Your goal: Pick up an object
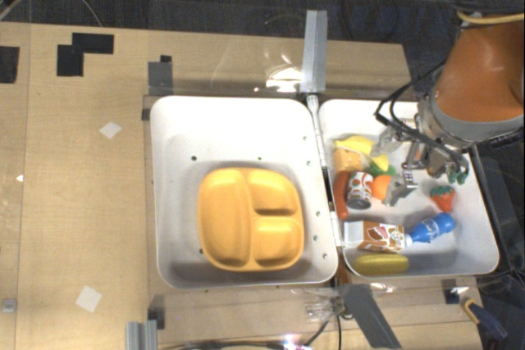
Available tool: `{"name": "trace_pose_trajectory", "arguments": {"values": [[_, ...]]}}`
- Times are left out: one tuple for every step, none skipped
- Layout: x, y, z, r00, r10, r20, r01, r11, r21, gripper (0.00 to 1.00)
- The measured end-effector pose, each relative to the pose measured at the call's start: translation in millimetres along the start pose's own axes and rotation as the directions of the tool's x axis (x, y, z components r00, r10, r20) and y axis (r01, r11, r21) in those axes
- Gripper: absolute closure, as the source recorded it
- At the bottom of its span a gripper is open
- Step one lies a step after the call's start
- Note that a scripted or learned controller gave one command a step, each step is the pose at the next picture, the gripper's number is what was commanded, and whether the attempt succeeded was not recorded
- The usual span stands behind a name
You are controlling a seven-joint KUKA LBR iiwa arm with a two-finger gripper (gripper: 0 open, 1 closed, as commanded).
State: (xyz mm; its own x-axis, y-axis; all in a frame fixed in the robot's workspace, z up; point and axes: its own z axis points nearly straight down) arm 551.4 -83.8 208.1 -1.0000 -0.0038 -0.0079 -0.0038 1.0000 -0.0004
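The arm comes in from the right of the frame. Its gripper (408,176) hangs low over the right bin (484,246), among the toys. I cannot tell how the hand is set, and nothing shows in it. Just beside it lie a small carrot (381,186) and a can (358,190). A blue bottle (431,229) and a strawberry (444,197) sit lower right. The yellow plate (250,217) rests in the left bin (176,135). I think it is picking a toy. Next it should go down on the carrot and close.
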Motion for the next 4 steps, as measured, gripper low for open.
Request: {"name": "trace_pose_trajectory", "arguments": {"values": [[19,-7,99,0.983,0.181,0.006,-0.181,0.983,0.0,0.0],[-47,-5,112,0.916,0.401,0.015,-0.401,0.916,-0.005,0.0],[-86,-2,114,0.813,0.583,-0.01,-0.583,0.813,0.004,0.0],[-104,-7,117,0.596,0.802,-0.035,-0.802,0.597,0.023,0.0]]}}
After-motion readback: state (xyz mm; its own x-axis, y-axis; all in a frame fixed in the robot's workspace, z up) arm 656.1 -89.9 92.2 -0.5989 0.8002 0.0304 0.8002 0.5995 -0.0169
